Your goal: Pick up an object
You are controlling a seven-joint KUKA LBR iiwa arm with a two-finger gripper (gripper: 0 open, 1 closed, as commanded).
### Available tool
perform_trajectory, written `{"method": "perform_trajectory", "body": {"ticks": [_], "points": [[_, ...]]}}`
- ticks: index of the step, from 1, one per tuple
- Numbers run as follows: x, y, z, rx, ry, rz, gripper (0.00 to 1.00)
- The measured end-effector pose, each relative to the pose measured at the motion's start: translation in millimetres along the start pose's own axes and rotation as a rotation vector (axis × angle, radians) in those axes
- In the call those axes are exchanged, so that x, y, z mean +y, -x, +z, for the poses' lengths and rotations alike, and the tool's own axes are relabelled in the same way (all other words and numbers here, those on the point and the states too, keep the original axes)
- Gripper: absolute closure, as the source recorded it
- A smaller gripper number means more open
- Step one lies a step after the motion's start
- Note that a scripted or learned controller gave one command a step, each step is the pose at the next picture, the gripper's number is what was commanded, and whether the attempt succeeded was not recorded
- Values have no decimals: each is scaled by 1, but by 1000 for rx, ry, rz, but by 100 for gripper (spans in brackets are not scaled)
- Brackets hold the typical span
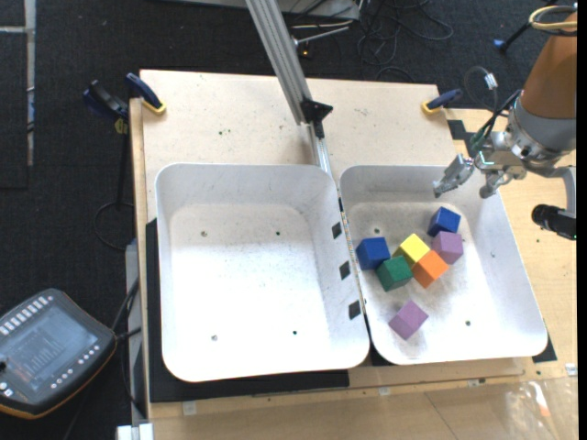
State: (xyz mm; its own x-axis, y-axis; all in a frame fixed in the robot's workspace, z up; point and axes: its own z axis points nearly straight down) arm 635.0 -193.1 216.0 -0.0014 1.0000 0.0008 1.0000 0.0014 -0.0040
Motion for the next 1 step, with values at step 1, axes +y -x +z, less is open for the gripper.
{"method": "perform_trajectory", "body": {"ticks": [1], "points": [[1,0,-3,-1,3,-2,0]]}}
